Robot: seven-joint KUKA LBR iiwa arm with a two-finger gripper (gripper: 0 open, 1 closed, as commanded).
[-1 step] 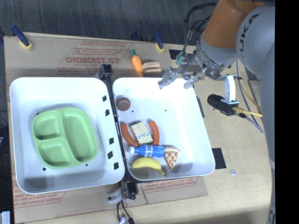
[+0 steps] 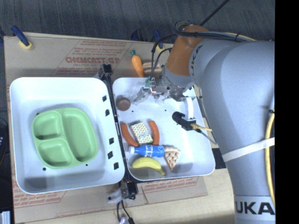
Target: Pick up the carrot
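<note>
Your grey arm's two-finger gripper [image 2: 148, 90] hangs low over the top edge of the right-hand shallow white bin [image 2: 196, 164]; whether its fingers are spread or pressed together you cannot tell from here. The small orange carrot with a green tip [image 2: 137, 64] lies outside that bin on the brown cardboard [image 2: 60, 59], just beyond the rim. Judging by that, the reach must clear the wall.

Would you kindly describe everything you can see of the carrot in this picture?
The carrot is a small toy-like piece, smooth and plastic-looking, with an orange body and a green tip at its upper end. It lies tilted on the brown cardboard just beyond the right bin's far rim, outside both bins. The gripper is nearby, inside the bin, not touching it.
</note>
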